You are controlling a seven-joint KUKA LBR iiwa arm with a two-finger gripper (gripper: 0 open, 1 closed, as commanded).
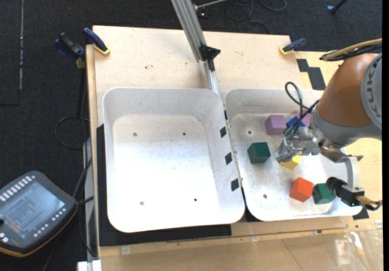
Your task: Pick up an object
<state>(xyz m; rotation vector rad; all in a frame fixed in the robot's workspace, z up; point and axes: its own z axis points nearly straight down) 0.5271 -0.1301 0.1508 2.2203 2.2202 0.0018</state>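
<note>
Gripper [289, 153] sits low in the right bin, directly over a small yellow block [292, 162], but whether it is released or clenched cannot be made out from this slanted view, and nothing shows clearly held in it

By size: the pale wooden surface [158, 57] carries everything, with blue-and-yellow clamps at its 10 o'clock [94, 40] and 1 o'clock [293, 46] corners. On it lie two shallow white bins side by side. The left bin [121, 102] is the bigger in view. The right bin [243, 102] holds all the loose pieces

The arm [349, 102], with its orange band, enters from 3 o'clock and bends down into the right bin. A silver metal strut [185, 11] slants from 12 o'clock down to the seam between the bins. A grey handheld pendant [30, 212] lies on the dark floor at 8 o'clock

Inside the right bin, taking the gripper as the clock's centre: a dark green cube [259, 152] lies at 9 o'clock, near but apart; a purple cube [275, 124] lies at 11 o'clock, close by; the yellow block peeks out just under the gripper at 6 o'clock, partly hidden; an orange-red cube [301, 189] rests at 5 o'clock, and just beside it, further toward 4 o'clock, a second green block [322, 194] sits against the bin's rim
</note>
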